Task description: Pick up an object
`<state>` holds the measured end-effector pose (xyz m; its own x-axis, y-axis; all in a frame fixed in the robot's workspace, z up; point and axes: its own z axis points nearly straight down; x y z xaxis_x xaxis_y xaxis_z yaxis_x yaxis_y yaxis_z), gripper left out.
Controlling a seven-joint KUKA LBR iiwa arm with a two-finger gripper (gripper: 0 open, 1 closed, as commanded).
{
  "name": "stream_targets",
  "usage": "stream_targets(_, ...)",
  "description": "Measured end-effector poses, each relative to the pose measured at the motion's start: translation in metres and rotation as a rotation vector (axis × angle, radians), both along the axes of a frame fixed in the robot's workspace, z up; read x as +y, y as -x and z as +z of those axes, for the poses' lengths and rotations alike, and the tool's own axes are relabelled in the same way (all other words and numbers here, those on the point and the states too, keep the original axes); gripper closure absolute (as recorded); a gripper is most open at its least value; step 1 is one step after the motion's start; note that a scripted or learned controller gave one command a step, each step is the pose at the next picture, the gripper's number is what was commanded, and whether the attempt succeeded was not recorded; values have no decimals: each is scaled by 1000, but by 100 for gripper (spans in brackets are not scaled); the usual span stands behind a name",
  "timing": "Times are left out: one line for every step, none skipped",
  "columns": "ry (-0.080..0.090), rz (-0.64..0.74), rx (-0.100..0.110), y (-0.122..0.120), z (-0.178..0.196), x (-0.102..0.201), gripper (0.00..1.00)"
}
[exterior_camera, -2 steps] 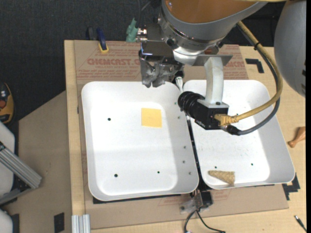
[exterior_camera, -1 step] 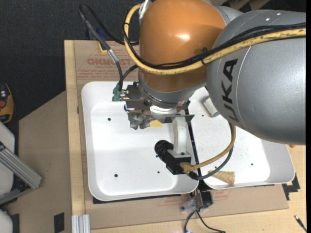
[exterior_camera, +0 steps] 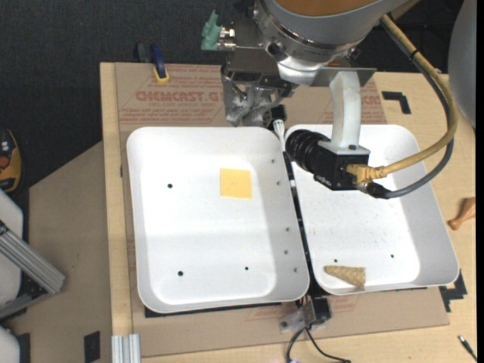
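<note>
A flat yellow square [exterior_camera: 235, 182] lies in the left bin [exterior_camera: 151, 225], a little up and right of its middle. A tan wedge-shaped piece [exterior_camera: 346, 275] rests near the front edge of the right bin [exterior_camera: 423, 225]. My gripper [exterior_camera: 255, 109] hangs at the far rim of the left bin, near the divide between the bins, above and slightly right of the yellow square. Nothing shows in its grasp. The arm's grey body [exterior_camera: 325, 13] covers the top middle of the view.
A black cylindrical unit [exterior_camera: 325, 161] with a tan cable [exterior_camera: 423, 157] juts from the arm over the right bin's far left part. A blue and yellow clamp [exterior_camera: 157, 63] sits on the brown board behind the left bin.
</note>
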<state>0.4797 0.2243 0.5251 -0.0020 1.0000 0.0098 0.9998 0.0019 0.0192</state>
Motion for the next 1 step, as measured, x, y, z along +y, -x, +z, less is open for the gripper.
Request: stream_targets(18,-4,36,2,-178,0,100)
